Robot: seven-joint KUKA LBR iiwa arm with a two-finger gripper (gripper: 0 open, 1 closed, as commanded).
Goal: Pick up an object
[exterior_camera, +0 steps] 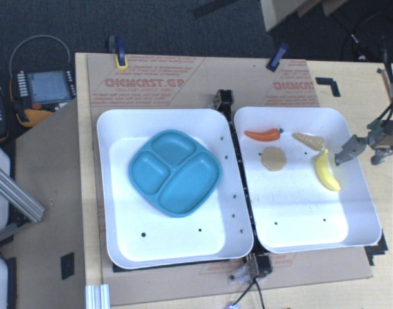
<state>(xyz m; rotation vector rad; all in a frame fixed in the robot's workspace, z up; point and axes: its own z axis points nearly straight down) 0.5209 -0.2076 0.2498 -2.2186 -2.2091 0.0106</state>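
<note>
The right bin (312, 227) holds a red chili pepper (263, 134), a tan round biscuit (272, 159), a beige cone-shaped piece (309, 140) and a yellow banana (326, 171). My gripper (362, 155) hangs over the bin's right rim, just right of the banana and level with its upper half. It is open, with nothing between its fingers; the left fingertip (346, 153) points down-left toward the banana and stays apart from it.
A blue divided plate (175, 172) lies in the middle of the left bin (119, 237). A black clamp (223, 98) sits at the far end of the seam between the bins. The bins rest on a cardboard-covered bench (183, 76).
</note>
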